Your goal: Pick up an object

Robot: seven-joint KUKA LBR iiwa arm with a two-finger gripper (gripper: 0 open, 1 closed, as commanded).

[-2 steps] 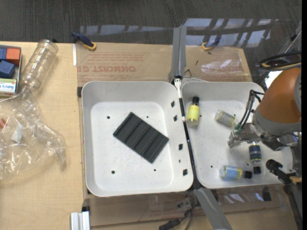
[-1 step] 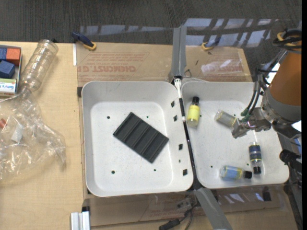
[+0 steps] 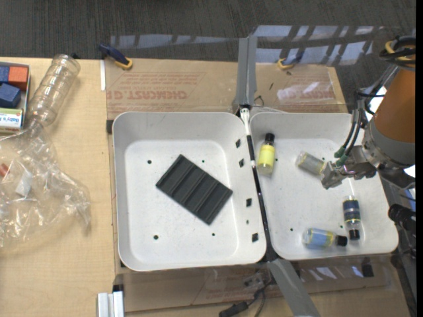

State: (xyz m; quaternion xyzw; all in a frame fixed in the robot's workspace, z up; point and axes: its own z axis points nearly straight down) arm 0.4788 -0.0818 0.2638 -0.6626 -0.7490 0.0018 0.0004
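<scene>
Here the wooden bench (image 3: 73, 243) bears cardboard (image 3: 172, 88) behind the left bin (image 3: 132, 177); grey carpet (image 3: 132, 12) lies beyond. The gripper (image 3: 328, 176) hangs over the right bin (image 3: 297, 230), its grip unreadable.

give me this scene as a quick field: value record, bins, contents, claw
left bin: dark ribbed panel, lying flat and askew
right bin: four small bottles
yellow bottle: near the divider, black cap pointing up the view
clear bottle: on its side, next to the claw
dark blue bottle: near the right wall
light blue bottle: on its side near the front wall
claw: low in the right bin, at the clear bottle's end; grip unclear
</scene>
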